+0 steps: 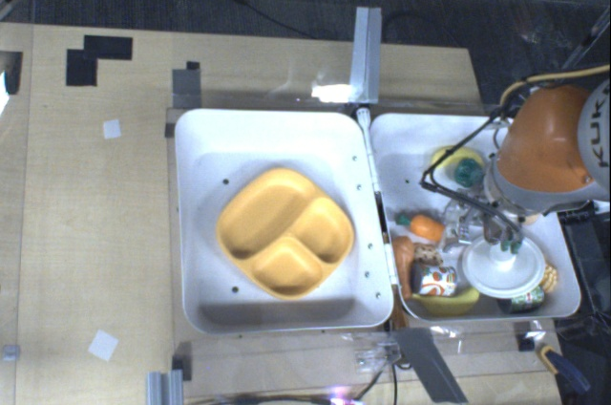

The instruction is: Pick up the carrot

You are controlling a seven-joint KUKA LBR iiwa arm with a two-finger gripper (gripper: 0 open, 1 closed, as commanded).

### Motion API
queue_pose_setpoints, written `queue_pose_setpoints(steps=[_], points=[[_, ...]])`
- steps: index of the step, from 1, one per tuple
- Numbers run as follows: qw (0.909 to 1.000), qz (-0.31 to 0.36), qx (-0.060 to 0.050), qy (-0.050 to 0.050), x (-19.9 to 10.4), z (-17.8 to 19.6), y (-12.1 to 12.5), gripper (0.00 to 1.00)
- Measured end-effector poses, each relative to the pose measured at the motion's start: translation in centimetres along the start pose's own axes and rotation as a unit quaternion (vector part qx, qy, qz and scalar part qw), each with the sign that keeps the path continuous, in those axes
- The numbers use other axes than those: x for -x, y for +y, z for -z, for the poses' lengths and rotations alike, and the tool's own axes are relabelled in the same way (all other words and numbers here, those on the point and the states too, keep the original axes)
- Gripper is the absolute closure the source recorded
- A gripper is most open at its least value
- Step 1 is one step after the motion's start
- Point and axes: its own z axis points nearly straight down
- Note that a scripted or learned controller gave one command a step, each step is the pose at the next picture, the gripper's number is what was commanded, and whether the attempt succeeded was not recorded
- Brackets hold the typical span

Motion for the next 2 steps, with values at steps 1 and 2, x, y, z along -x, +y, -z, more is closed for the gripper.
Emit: queue_pose_setpoints(steps=[1, 2], points=[[1.0, 0.0, 0.0, -0.002, 0.1, 0.0, 0.0, 0.0], [0.9949, 0.1, 0.001, -0.001, 1.1, 0.0, 4.9, 0.0]])
